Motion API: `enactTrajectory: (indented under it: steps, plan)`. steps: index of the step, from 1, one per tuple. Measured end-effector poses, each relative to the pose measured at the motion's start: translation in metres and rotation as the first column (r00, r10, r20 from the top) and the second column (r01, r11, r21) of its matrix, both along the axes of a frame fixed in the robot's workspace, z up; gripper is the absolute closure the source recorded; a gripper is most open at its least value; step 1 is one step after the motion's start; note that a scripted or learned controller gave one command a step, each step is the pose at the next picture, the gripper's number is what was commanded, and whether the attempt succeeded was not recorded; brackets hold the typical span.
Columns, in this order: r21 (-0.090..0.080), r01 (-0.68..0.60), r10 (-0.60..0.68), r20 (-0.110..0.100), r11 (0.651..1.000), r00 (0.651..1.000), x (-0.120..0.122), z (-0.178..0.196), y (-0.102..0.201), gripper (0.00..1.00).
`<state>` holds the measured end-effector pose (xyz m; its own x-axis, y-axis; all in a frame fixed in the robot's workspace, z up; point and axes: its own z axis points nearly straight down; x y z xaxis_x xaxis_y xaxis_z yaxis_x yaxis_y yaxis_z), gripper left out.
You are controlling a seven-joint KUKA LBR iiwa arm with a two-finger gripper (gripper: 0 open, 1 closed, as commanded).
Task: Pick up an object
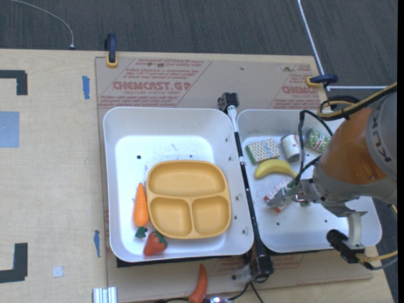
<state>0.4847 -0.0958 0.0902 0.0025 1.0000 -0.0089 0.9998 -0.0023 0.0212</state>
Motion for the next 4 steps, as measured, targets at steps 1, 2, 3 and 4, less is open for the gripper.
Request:
enactTrajectory:
  steps: [1, 2, 3, 4]
  plan:
    - [-0.003, 0.001, -0.001, 0.008, 1.000, 1.000, 0.002, 0.012, -0.001, 1.00]
    - [0.010, -0.005, 0.005, -0.020, 1.000, 1.000, -0.005, 0.095, 0.100, 1.00]
    - [0.008, -0.002, 0.002, -0.021, 1.000, 1.000, -0.005, 0.094, 0.043, 1.00]
    - [0.009, -0.001, 0.001, -0.022, 1.000, 1.000, -0.006, 0.074, -0.034, 1.00]
